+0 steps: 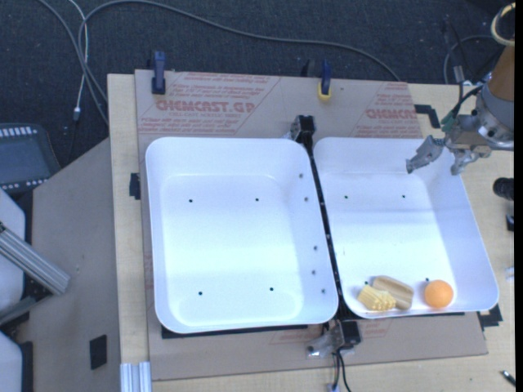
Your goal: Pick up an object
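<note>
Nearest you, a corn piece [377,300], a tan roll [395,287] and an orange ball [439,293] crowd the right bin's [384,219] front edge, probably because it slopes. Your gripper [442,158] hovers well apart at the far corner, jaws spread, grasping nothing.

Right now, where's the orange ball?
The orange ball sits in the right bin, near its front right corner, just right of the corn piece.

A grey metal pincer [444,159] with two slim, pale fingers is seen below a rounded grey wrist. Thin dark and green cables are looped beside the wrist housing.
</note>
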`<state>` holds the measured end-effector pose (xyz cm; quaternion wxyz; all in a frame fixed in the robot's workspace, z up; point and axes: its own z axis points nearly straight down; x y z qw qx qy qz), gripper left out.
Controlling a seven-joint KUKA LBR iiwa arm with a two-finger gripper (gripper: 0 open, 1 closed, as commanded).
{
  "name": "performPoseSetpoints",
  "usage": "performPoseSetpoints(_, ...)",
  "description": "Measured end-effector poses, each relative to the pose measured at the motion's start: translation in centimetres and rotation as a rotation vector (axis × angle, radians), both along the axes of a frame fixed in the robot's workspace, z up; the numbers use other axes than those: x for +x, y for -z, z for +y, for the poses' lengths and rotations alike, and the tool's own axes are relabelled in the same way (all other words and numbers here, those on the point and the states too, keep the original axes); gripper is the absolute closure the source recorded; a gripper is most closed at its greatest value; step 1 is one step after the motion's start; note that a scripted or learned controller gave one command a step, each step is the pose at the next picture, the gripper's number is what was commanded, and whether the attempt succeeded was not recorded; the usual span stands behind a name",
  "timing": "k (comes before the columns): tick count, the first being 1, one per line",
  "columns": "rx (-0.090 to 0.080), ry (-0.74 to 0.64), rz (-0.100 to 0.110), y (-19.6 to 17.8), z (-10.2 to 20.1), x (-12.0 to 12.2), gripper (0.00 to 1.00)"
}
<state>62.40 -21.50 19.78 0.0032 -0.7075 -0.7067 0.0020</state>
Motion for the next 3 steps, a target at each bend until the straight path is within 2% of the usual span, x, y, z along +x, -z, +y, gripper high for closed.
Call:
performPoseSetpoints(1, -0.002, -0.001, -0.008, -0.5, 0.0, 0.2, 0.0)
performPoseSetpoints(2, -0.001, -0.002, -0.004, 3.8, 0.2, 0.4, 0.0)
performPoseSetpoints(3, 0.0, -0.002, -0.003, 9.9, 0.5, -0.2, 0.0)
